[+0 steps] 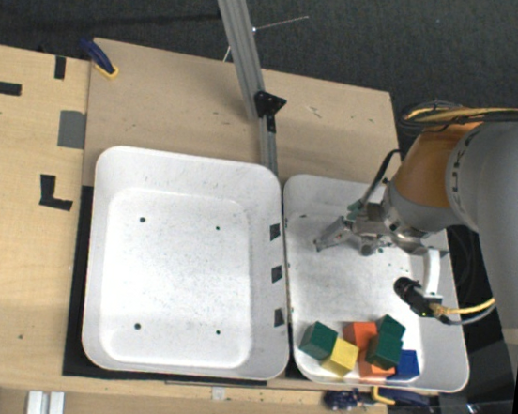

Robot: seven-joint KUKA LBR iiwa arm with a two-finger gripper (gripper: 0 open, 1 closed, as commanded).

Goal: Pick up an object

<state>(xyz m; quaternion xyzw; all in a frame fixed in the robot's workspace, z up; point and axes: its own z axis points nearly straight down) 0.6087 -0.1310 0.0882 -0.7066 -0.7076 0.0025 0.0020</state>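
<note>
Several small blocks lie huddled in the near corner of the right bin [324, 286]: a green block [319, 340], a yellow one [343, 355], an orange one [362, 335], a dark green one [389, 340] and a blue one [408, 365]. My gripper [343, 245] hangs over the far part of the same bin, well apart from the pile. Its fingers [322, 243] stand spread open, with only the bare white floor of the bin between them. The grey arm with its orange band [425, 171] reaches in from the right.
The left bin [175, 266] sits flush beside the right one. A slanted metal pole [247, 48] with a black clamp [269, 105] crosses the bench behind the bins. A small blue-and-yellow tool [101, 56] lies at the far left.
</note>
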